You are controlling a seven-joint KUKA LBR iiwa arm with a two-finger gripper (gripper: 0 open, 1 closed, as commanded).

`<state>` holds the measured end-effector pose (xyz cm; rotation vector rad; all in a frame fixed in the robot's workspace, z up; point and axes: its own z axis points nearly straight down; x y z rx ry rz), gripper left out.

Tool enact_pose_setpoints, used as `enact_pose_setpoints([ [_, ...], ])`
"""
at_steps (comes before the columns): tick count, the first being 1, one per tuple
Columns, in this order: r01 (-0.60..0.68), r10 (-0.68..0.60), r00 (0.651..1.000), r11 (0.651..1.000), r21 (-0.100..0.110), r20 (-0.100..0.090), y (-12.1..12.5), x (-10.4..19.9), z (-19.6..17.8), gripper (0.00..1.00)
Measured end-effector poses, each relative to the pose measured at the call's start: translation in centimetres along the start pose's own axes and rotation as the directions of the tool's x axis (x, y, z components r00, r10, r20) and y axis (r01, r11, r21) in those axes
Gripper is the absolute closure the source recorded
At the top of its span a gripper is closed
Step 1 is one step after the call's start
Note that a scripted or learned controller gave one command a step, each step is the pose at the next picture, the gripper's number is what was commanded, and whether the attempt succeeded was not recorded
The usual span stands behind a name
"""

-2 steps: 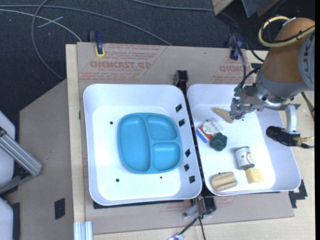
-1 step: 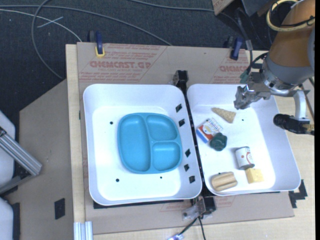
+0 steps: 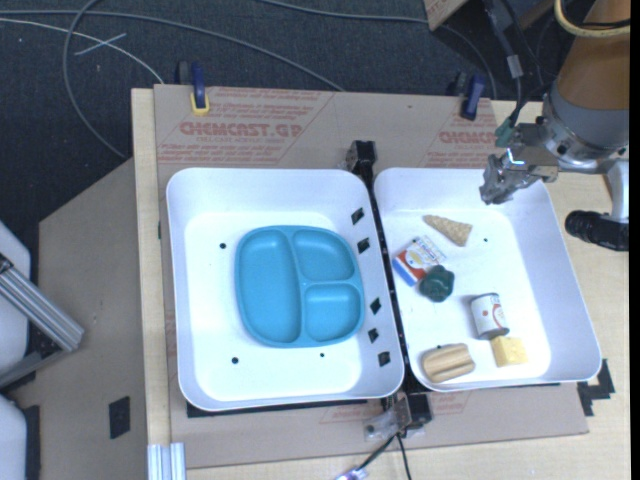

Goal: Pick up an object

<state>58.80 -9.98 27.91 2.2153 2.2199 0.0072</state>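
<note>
- We are looking down at two white bins sitting side by side on a bench [image 3: 250, 118], their inner walls touching.
- The left bin [image 3: 200, 218] is holding a blue plate [image 3: 298, 286] with three compartments, lying flat near the bin's middle; nothing is sitting in the compartments.
- The right bin [image 3: 560, 268] is holding six small things.
- A tan wedge [image 3: 448, 229] is lying nearest the bin's far edge, pale and triangular, pointing toward the inner wall.
- A card [image 3: 417, 260], white with red and blue print, is lying just nearer than the wedge, toward the inner wall.
- A dark green lump [image 3: 436, 285] is touching the card's near corner.
- A small can [image 3: 488, 315], white with a dark red mark on its side, is lying tipped over near the bin's middle.
- A yellow cube [image 3: 510, 351] is sitting just beside the can, toward the near edge.
- A tan roll [image 3: 447, 362], shaped like a bread loaf, is resting at the near edge, close to the inner corner.
- The gripper [image 3: 497, 190] is hanging over the right bin's far edge, well apart from the cube and the roll and nearest to the wedge.
- We are seeing nothing between its fingers, and we cannot tell whether the jaws are apart or together, since they are showing as one dark, small shape.
- The arm [image 3: 590, 78] is reaching in over the bench's far right corner.
</note>
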Motion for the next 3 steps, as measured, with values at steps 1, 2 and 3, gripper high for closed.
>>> enact_pose_setpoints([
  [1,0.003,-0.003,1.0,1.0,0.009,-0.004,-1.2,4.8,-0.1,1.0],
  [2,0.003,-0.003,1.0,1.0,0.012,-0.004,-3.0,10.0,2.0,1.0],
  [3,0.004,-0.004,1.0,1.0,0.013,-0.004,-5.1,15.5,3.7,1.0],
])
